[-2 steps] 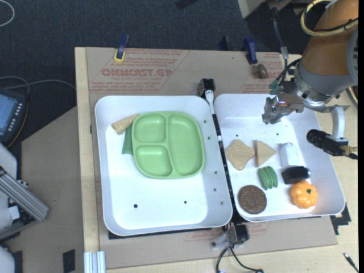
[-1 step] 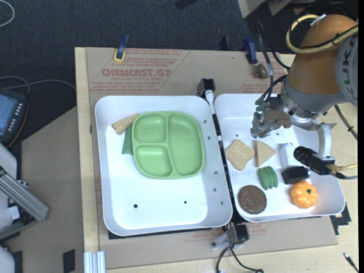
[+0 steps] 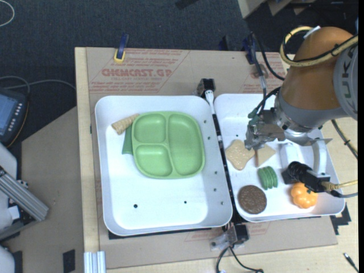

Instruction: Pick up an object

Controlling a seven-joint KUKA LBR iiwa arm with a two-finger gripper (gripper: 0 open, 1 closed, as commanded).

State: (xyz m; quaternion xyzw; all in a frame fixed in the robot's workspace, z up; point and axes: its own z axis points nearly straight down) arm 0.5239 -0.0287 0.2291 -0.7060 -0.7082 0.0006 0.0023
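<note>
My gripper (image 3: 257, 143) hangs low over the right bin (image 3: 227, 110), near its middle. Directly below it lies a tan wedge-shaped piece (image 3: 265, 153), partly hidden by the gripper body. A tan bread slice (image 3: 238, 154) lies just to its left. In front of them are a green ridged piece (image 3: 267, 177), a brown round patty (image 3: 252, 199) and an orange fruit (image 3: 303, 195). Nothing is visibly lifted off the bin floor.
The left bin (image 3: 165, 209) holds a green divided plate (image 3: 169, 144) lying on a green flat piece (image 3: 126, 144), with a tan wafer (image 3: 124, 124) at its back left corner. The ridge between the bins (image 3: 219, 147) runs close to the bread slice.
</note>
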